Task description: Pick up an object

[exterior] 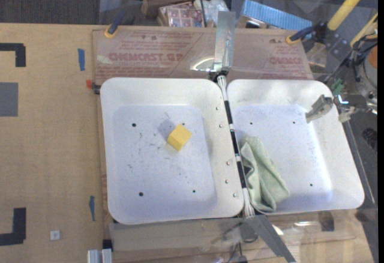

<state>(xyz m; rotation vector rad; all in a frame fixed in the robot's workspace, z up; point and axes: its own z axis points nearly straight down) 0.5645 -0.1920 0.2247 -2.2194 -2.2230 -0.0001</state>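
A small yellow block (179, 137) sits near the middle of the left bin (120, 202). In the right bin (336, 190), a pale green cloth (263, 176) lies crumpled along its left wall toward the near corner. The gripper (319, 107) hangs over that bin's right edge; whether it is open or closed cannot be told.

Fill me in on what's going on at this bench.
Two shallow white bins sit side by side. The left bin holds a small yellow block; the right bin holds a crumpled pale green cloth against its left wall. The robot's gripper sits at the right bin's far right edge, apart from both objects, holding nothing.
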